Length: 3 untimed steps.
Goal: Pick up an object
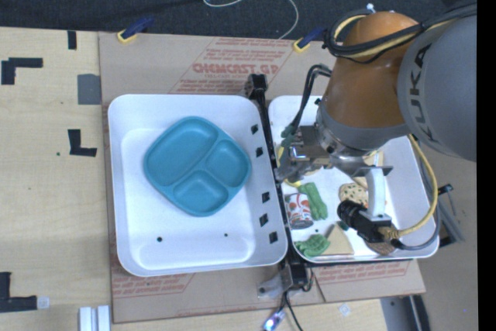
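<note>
Camera view, from above: two white bins sit side by side on the counter (46,190). The left bin (128,167) holds a blue divided plate (198,165). The right bin (422,167) holds a clutter of small things: a green piece (312,198), a small printed can (300,210), a green leafy item (314,246) at the near edge, and a spotted cookie-like piece (353,191). The arm (372,81) hangs over the right bin's left side, with the pincer (298,155) low near the divider, just above the green piece and can. Whether the pincer is spread or closed I cannot tell; nothing visibly sits in it. The things lie packed together near the bin wall, so I judge a descent here could clip the wall, nudge neighbours, or close on nothing.
</note>
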Each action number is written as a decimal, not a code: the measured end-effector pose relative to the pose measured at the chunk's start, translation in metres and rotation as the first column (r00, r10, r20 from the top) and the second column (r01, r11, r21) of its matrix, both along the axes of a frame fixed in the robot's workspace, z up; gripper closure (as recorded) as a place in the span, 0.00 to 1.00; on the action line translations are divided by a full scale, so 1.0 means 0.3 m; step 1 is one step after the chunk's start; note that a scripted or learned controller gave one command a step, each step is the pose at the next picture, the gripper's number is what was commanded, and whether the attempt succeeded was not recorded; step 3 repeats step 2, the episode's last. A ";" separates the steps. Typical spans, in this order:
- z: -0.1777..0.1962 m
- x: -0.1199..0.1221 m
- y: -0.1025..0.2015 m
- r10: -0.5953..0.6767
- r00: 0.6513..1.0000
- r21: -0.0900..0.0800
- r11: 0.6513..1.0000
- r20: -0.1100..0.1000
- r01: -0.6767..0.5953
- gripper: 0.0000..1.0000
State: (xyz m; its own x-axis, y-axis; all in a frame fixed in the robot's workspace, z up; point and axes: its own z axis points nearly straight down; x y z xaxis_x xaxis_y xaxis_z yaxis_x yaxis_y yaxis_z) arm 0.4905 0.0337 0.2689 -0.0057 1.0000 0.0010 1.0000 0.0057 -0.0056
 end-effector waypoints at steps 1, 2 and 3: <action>0.482 -0.021 -0.111 -0.006 1.000 -0.001 1.000 0.020 0.006 1.00; 0.454 -0.023 0.029 -0.001 1.000 -0.001 1.000 0.004 0.001 1.00; 0.454 -0.023 0.029 -0.001 1.000 -0.001 1.000 0.004 0.001 1.00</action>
